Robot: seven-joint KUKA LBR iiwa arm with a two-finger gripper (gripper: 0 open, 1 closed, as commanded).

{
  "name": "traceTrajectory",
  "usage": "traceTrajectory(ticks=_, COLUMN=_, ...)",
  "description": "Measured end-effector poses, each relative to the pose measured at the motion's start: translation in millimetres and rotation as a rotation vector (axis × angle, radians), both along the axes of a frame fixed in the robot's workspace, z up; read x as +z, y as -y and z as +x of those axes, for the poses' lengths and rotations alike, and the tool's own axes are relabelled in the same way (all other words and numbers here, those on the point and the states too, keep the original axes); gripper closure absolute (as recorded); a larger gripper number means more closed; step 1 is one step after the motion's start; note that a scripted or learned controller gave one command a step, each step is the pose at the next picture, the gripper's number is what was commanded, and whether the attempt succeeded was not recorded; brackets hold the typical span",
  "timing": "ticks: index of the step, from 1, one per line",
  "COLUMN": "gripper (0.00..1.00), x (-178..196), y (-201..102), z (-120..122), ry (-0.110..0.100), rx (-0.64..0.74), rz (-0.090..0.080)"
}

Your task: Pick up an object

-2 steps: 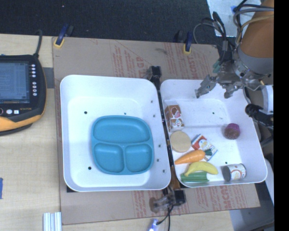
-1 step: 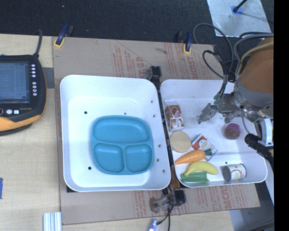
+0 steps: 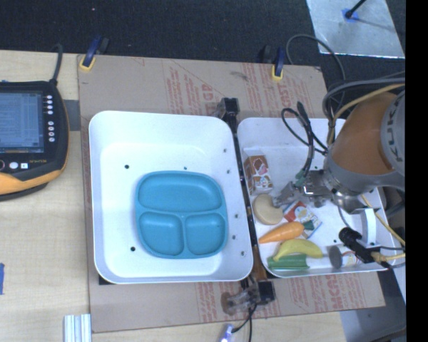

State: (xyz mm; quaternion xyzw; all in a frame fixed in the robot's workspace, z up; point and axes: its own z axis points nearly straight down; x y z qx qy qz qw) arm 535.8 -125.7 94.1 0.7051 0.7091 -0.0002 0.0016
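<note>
gripper [image 3: 297, 191]: low in the right bin [image 3: 285, 132], honestly can't tell how the fingers are set
carrot [image 3: 280, 233]: just below it, beside yellow banana [image 3: 297, 248]
writing: packet [image 3: 257, 173] print too blurry

The gripper [image 3: 297, 191] is small and dark against the cables, so its fingers are too unclear to judge. Just below it, a small red and white packet [image 3: 304, 216] is partly covered by the gripper, and its print is too small to read. To the right, the arm [image 3: 367, 148] is cut off by the picture's edge. The right bin [image 3: 271, 128] is partly hidden under the arm. Far left of the gripper, the tablet [image 3: 18, 137] is cut by the left edge, and its screen text is blurred.
</note>
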Motion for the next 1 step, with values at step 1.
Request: traceTrajectory(ticks=1, gripper=1.0, x=9.7, y=1.1, z=0.2, ry=-0.001, rx=0.003, rz=-0.002)
